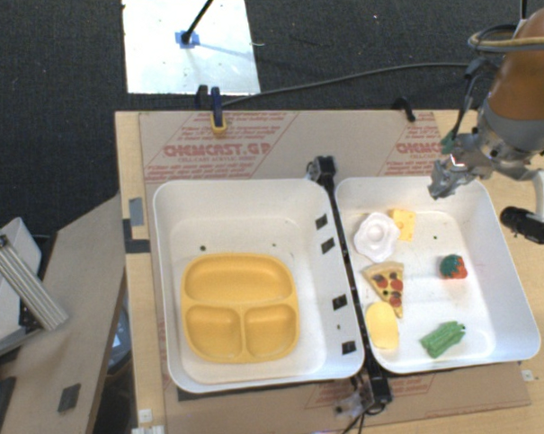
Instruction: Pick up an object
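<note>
The right bin [498, 247] holds several toy foods: a white fried egg [376, 237], a yellow cheese wedge [404, 224], a pizza slice [387, 283], a pale yellow oval piece [381, 326], a green pickle-like piece [442, 337] and a small red and green strawberry [451, 267]. My gripper [441, 183] hangs over the bin's far rim, above and to the right of the cheese wedge. Nothing shows between its fingers. The arm enters from the upper right.
The left bin [170, 261] holds a yellow divided tray [241, 305]. A black hinged divider [338, 245] runs between the bins. Cardboard lies under both. A blue and yellow clamp [216, 111] stands at the cardboard's far edge, and a cable [365, 73] crosses behind.
</note>
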You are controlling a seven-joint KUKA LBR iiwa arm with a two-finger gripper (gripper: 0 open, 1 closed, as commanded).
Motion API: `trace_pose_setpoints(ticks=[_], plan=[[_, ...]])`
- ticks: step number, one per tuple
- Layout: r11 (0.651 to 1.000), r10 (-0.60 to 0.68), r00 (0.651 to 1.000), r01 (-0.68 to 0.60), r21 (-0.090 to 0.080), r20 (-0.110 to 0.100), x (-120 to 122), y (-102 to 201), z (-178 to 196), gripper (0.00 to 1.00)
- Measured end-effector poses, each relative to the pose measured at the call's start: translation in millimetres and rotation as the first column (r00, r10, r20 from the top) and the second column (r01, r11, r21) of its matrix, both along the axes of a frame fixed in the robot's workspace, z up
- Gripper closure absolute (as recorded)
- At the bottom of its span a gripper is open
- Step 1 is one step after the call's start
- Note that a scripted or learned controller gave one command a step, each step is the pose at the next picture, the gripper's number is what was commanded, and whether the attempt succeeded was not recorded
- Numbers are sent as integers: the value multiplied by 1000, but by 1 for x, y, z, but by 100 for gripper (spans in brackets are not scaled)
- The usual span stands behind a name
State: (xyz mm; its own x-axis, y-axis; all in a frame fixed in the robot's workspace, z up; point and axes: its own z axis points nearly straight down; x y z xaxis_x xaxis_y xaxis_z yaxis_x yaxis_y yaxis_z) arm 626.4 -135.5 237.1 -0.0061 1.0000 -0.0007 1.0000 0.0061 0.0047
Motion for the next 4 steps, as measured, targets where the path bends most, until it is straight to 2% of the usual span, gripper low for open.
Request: trace_pose_setpoints(ticks=[1, 2, 4], plan=[[1000, 3, 1000, -3, 2, -5, -12, 56, -8, 100], [1000, 5, 1000, -5, 3, -2, -17, 117, -1, 100], [1000, 2, 1000, -2, 2, -4, -29, 218, -21, 100]])
